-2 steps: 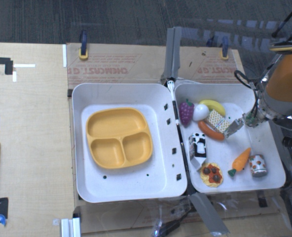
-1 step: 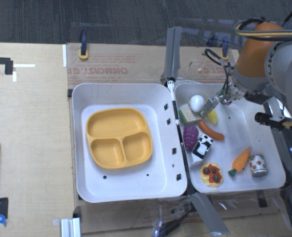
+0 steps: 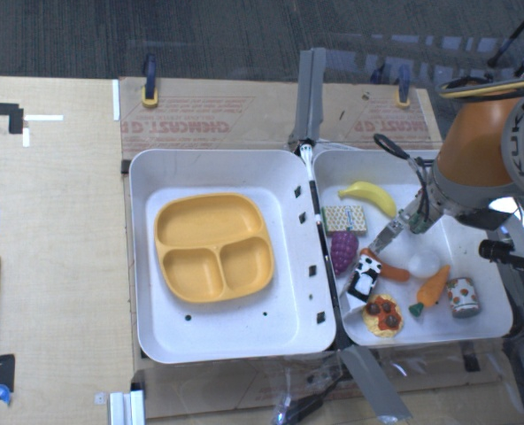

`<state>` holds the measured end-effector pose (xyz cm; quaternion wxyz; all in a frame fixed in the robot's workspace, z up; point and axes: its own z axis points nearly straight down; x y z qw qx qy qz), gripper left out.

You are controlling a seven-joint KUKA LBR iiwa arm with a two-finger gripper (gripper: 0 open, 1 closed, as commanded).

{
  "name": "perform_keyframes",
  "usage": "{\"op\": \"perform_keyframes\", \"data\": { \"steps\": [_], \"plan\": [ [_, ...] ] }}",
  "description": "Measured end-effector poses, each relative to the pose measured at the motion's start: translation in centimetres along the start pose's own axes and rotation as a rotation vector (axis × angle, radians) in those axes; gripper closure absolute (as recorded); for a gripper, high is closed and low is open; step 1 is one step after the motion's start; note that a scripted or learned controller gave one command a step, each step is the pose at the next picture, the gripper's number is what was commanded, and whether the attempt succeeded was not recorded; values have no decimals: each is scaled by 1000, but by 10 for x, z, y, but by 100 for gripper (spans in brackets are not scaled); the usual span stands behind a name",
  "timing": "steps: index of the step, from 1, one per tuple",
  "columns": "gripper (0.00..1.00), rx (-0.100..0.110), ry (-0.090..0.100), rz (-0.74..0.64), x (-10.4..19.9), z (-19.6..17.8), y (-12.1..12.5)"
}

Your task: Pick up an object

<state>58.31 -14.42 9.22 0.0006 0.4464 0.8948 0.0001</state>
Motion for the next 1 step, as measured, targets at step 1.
{"op": "perform_keyframes", "data": {
  "steps": [1],
  "plan": [
    [0, -2, -2, -69, -11, -122, 24]
  ]
}}
